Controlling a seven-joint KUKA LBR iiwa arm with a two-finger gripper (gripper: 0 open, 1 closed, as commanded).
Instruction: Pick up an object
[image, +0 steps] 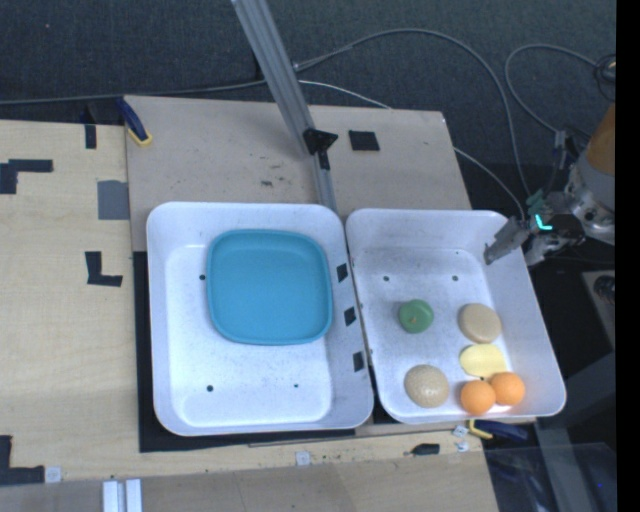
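Orange balls (492, 393) in right bin (400, 232)

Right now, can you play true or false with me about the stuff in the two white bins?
1. A blue plate lies in the left bin. True.
2. The green ball is in the left bin. False: it sits in the right bin.
3. Two orange balls sit side by side near the right bin's front corner. True.
4. The gripper is lifting the green ball. False: the gripper is at the right bin's far right rim, away from the ball.
5. The right bin has just one thing in it. False: it has six small things.
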